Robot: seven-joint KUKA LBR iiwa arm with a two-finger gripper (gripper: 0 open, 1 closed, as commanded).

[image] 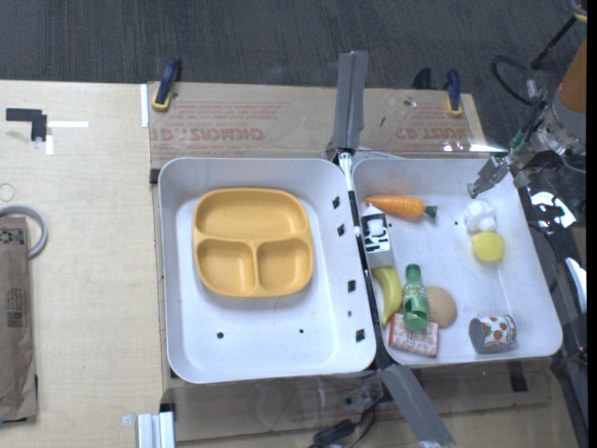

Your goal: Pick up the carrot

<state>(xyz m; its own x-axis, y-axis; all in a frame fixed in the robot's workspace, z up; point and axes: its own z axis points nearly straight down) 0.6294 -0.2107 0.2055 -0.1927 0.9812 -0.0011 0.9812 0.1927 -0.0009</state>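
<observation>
One carrot (pixel 395 207) lying flat in the right bin (pixel 522 339), near its far left corner, close beside the divider between the two bins. Pointing its green stem end toward the view's right and its narrower orange tip toward the left, with the long axis running nearly across the bin, dipping slightly toward the near side at the stem end. Resting apart from everything else, nothing touching it.

Sitting well to the right of it: a small white object (pixel 479 216) and, just nearer, a yellow ball (pixel 487 246). Crowding the near left corner of the same bin: a banana (pixel 388 292), a green bottle (pixel 414 299) standing over a red-and-white packet (pixel 413 337), and a tan round item (pixel 441 306) just beside the bottle. Lying on its side near the bin's near right corner, a small printed can (pixel 492 333).

Hanging over the far right edge of the right bin, the pincer (pixel 487 177), well apart from the carrot and gripping nothing visible. Cannot tell how wide it is parted, being too small and dark against the cables.

Holding a yellow divided plate (pixel 252 241) in the left bin (pixel 187 343). Carrying both bins, a pale worktop (pixel 75 175).
</observation>
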